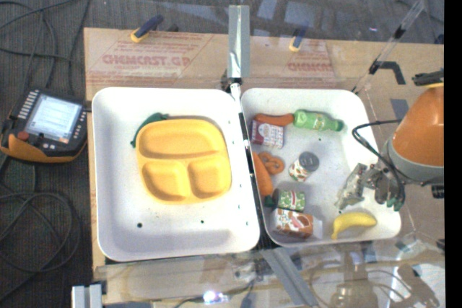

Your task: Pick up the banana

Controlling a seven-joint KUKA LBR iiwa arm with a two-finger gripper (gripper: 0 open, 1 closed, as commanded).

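Lying in right bin (328,98): banana (353,223), below hand (355,190), grip state unclear.

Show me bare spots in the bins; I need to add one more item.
Left bin: bare floor below the yellow divided tray. Right bin: a bare patch right of the green bottle, above the gripper. Crowded along its left side and around the banana.

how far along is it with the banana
Done: the claw has been brought into the right bin, just above the banana in this view. In hand: lining up over it; nothing sits between the claw's fingers. Left: the whole grasp and lift, since the banana lies flat on the bin floor near the front right corner, beside the small cartons.
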